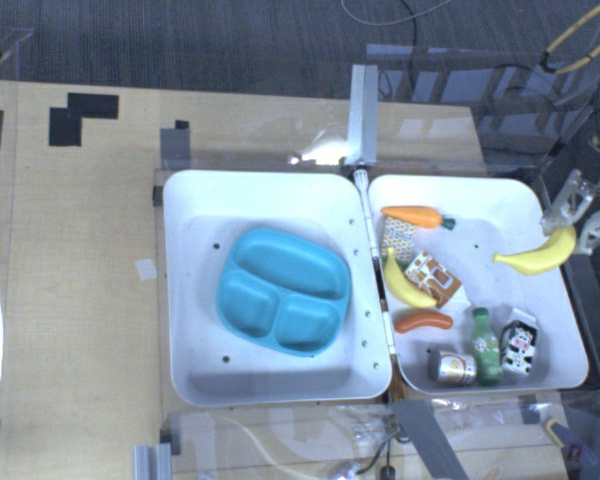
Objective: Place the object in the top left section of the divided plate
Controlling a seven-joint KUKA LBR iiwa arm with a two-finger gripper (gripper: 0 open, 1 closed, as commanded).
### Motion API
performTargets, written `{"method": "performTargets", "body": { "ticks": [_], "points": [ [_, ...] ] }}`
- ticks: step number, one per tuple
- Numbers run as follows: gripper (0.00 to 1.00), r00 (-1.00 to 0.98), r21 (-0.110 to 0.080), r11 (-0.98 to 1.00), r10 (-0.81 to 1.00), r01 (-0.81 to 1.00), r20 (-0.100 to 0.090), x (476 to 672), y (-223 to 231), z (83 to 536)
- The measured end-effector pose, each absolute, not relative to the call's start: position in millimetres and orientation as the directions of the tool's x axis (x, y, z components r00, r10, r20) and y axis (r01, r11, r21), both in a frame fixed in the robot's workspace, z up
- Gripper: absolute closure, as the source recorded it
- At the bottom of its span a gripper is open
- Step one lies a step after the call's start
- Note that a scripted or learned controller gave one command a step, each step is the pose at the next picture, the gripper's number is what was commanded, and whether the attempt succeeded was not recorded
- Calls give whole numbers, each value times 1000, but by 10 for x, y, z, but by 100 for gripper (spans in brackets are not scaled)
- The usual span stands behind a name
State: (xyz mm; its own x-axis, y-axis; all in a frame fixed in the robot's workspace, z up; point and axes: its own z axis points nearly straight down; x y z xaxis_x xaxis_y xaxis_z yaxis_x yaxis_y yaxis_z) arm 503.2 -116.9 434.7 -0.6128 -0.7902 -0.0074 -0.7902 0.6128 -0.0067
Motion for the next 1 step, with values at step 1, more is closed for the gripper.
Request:
{"method": "performTargets", "body": {
  "ticks": [1],
  "points": [
    [100, -412, -6, 412, -911, -911, -5, 4955, -1646, 4336]
  ]
}}
